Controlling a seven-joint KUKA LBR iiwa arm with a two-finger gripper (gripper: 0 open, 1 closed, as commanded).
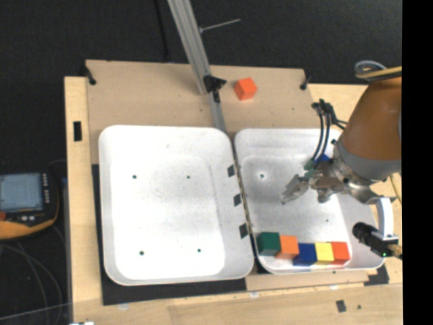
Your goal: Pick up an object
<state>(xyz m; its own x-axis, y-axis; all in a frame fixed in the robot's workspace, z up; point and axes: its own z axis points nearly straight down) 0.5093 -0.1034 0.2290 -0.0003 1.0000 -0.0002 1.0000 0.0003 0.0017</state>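
Reaching stage: the end effector [292, 189] hangs over the middle of the right bin [270, 147], holding nothing.
Whether its tips are apart or together I cannot tell. The row of blocks [303, 248] lies along the bin's near edge; the next move calls for travelling there and descending.

Grey arm [369, 161] with broad orange band, black cables, small metallic gripper [292, 189].
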